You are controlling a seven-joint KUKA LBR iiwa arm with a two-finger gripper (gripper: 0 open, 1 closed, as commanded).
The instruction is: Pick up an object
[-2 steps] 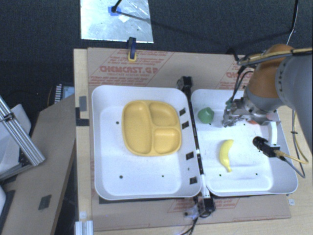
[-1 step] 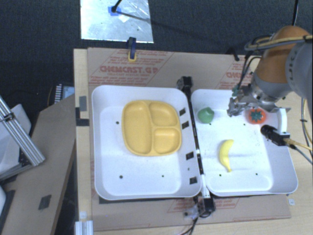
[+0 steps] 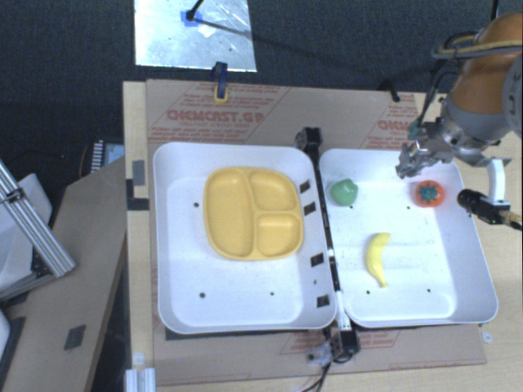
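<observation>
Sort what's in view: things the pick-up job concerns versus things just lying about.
Job: gripper, tomato, green pepper, banana, all three lying in the right bin.
Lying about: yellow divided plate in the left bin, foil sheet.

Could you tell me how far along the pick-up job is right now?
Nothing looks picked up: the tomato, green pepper and banana all lie on the right bin floor. In hand: the gripper sits at the bin's far edge, just left of the tomato. Left: grasping and lifting an object.

The bench (image 3: 139,317) bears a printed cardboard sheet (image 3: 245,113) with two white bins, left (image 3: 176,300) and right (image 3: 466,300), side by side.
</observation>
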